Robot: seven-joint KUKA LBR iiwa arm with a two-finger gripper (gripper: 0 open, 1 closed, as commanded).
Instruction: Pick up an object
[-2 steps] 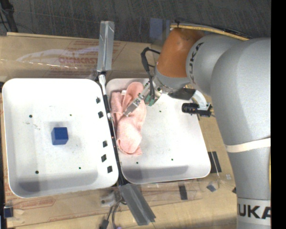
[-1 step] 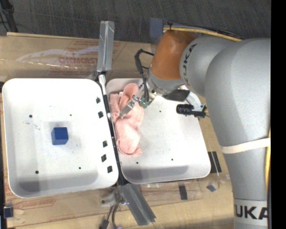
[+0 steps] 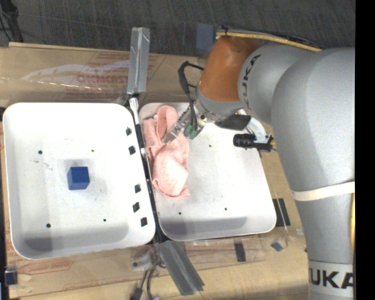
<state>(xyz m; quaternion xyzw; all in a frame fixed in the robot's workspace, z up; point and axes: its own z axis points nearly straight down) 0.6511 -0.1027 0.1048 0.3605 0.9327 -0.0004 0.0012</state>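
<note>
Counter, covered in brown cardboard sheeting with faint red lettering, is carrying two shallow white bins side by side; the left bin is lying just beside the right bin, their inner walls meeting along a dark clipped seam; a blue cube is sitting on the floor of the left bin, well apart from the seam and from every wall, resting flat with one face up; a pink cloth is lying crumpled in the right bin, pressed against the wall nearest the seam and stretching from that bin's far corner down toward its middle; the arm, grey with an orange band above the wrist, is reaching in over the right bin from the side away from the seam; the end effector is pointing down and toward the seam, its tips hanging at the upper part of the pink cloth, touching or just above the fabric, which of the two cannot be told; whether it is open or closed cannot be told, and no fabric is showing as lifted or pinched; a grey metal bar is lying on the counter beyond the seam, in line with it; a second grey bracket is lying at the near end of the seam.
</note>
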